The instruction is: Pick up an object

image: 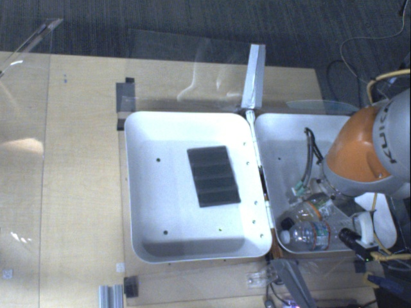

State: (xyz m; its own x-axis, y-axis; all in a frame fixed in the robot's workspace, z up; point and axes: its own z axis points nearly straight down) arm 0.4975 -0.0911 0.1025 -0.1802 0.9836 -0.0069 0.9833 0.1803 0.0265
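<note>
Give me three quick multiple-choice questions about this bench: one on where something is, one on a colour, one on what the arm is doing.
1. Where does the dark ribbed pad lie?
A. left bin
B. right bin
C. bench
2. What colour is the band on the arm?
A. blue
B. orange
C. green
3. Where is the arm's pincer end?
A. over the left bin
B. down in the right bin
C. off the bench

Answers: 1 A, the pad rests mid-floor there; 2 B, the band is bright orange; 3 B, it reaches low among the clutter there.
</note>
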